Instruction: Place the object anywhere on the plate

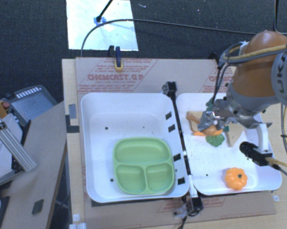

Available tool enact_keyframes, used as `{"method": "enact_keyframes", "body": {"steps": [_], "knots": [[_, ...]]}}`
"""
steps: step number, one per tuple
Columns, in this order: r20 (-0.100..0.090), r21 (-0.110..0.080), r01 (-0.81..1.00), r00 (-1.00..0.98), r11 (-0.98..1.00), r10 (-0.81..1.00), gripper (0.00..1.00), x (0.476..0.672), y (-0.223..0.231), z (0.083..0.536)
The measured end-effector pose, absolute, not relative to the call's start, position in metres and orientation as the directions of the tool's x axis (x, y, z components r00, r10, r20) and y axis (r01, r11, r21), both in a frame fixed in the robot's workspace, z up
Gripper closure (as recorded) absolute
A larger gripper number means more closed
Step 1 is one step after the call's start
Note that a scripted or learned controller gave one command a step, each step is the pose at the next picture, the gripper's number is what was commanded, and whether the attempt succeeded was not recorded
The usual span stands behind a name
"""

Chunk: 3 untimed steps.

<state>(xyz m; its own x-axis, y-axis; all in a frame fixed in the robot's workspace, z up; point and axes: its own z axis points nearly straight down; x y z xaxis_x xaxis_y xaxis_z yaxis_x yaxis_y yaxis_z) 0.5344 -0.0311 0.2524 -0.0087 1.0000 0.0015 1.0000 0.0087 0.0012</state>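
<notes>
Over the right bin [258,180], gripper [210,122], finger state indiscernible, at carrot [206,131] among toy food; plate [144,165] in left bin [102,136]; advice: seat squarely on carrot alone, then lift clear before crossing.

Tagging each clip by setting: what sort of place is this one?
Probably a robotics lab bench: a grey and orange arm over two white bins, a green divided plate, and toy food such as a small pumpkin.

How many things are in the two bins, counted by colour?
Green: 2, the plate and a leafy toy
Orange: 2, the pumpkin and a carrot-like toy
Total: 4
</notes>
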Motion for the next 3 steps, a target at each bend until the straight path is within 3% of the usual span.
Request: {"method": "enact_keyframes", "body": {"steps": [2, 3], "knots": [[0.002, 0.0, 1.0, -0.01, 0.01, 1.0, 1.0, 0.525, 0.083, 0.23], [0.001, 0.001, 1.0, -0.008, 0.008, 1.0, 1.0, 0.53, 0.138, 0.218]]}}
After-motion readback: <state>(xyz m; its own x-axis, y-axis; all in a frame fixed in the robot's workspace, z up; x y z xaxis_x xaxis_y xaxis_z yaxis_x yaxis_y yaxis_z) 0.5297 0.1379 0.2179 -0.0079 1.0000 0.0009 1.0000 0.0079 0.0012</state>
